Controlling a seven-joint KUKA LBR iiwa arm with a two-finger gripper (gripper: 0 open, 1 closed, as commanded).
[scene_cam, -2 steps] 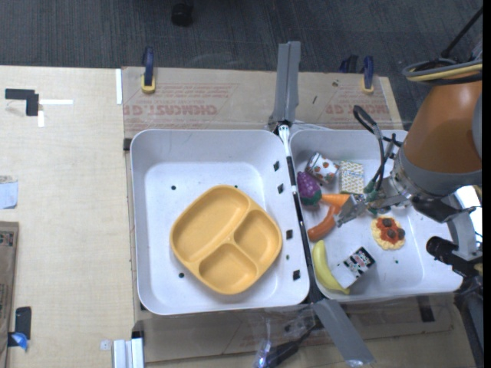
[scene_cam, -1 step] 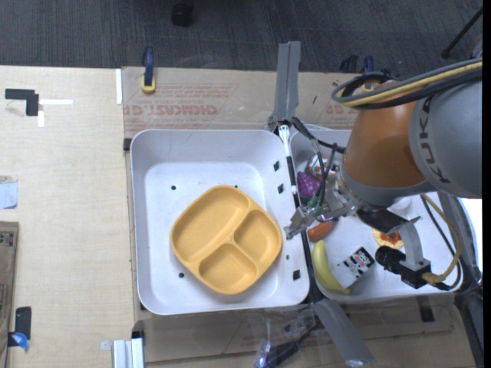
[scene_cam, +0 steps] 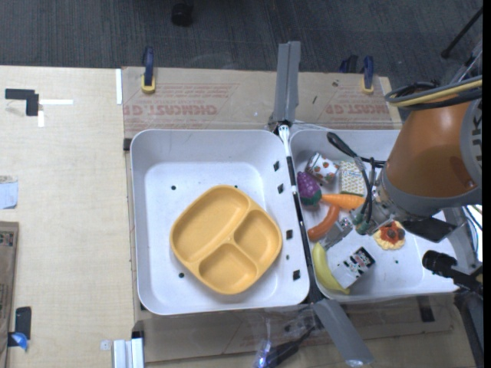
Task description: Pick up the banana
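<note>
Banana (scene_cam: pixel 325 271), yellow, curved, lies lengthwise along the right white bin (scene_cam: pixel 399 282)'s near-left wall, below-left of the gripper (scene_cam: pixel 360 222); whether the gripper is parted or closed cannot be told.

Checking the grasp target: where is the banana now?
The banana lies in the right bin, against its front-left corner, beside the divided yellow plate's bin.
</note>
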